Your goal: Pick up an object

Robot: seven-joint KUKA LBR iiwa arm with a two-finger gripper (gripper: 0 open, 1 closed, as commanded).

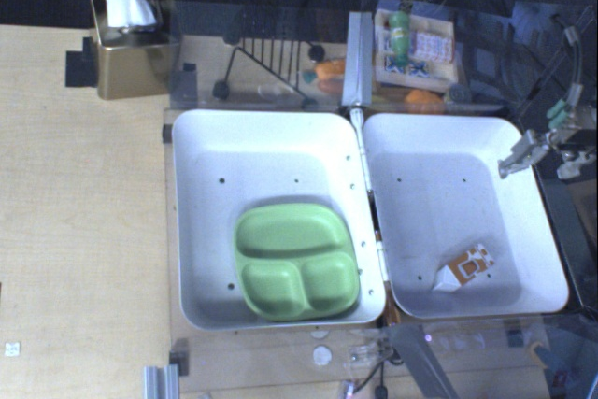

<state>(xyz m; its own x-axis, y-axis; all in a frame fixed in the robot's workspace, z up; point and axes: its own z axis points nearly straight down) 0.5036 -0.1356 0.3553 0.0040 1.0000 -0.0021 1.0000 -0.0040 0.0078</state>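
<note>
A green divided tray (pixel 296 262) lies in the front half of the left bin (pixel 201 201). A small orange and white packet (pixel 464 268) lies near the front right of the right bin (pixel 439 182). My gripper (pixel 539 165) hangs over the right bin's right rim, high up and well behind the packet. Its two fingers are spread apart, so it is open, with nothing between them.
A brown tissue box (pixel 126 37) stands on the wooden bench at the back left. Behind the bins sit a wire rack (pixel 271 61) and a box of small goods (pixel 416 47). A raised rim (pixel 366 201) divides the two bins.
</note>
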